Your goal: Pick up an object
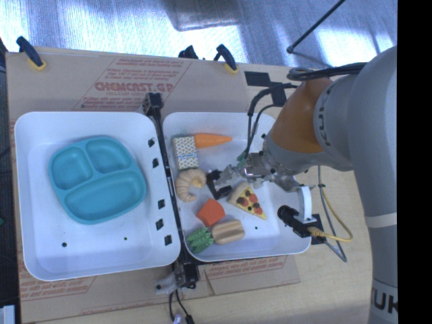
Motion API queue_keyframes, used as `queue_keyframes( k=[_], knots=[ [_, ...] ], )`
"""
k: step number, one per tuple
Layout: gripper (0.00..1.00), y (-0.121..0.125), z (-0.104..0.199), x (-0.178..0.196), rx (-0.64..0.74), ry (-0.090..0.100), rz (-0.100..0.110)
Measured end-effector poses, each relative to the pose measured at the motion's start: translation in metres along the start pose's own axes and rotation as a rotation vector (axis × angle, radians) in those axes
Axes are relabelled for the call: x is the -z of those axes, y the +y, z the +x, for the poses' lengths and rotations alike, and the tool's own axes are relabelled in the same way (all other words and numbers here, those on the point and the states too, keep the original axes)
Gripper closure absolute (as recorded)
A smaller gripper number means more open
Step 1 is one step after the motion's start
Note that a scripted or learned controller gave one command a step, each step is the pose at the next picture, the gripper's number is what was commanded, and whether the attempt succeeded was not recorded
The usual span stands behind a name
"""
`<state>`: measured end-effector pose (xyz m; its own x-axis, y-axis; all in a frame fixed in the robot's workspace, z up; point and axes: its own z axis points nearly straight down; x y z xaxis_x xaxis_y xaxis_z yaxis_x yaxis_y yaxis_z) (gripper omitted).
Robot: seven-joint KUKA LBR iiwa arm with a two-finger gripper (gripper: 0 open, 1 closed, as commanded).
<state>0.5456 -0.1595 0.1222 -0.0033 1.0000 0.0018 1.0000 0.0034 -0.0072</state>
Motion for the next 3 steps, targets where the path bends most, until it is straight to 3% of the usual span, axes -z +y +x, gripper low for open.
queue_keyframes(
  k=[1, 2, 3],
  knots=[
    [0.0, 0.043, 0.023, -0.024, 0.197, -0.004, -0.01],
    [0.0, 0.079, 0.061, -0.027, 0.063, -0.004, -0.01],
    [0.0, 0.111, 0.062, -0.03, -0.151, -0.001, -0.002]
  ],
)
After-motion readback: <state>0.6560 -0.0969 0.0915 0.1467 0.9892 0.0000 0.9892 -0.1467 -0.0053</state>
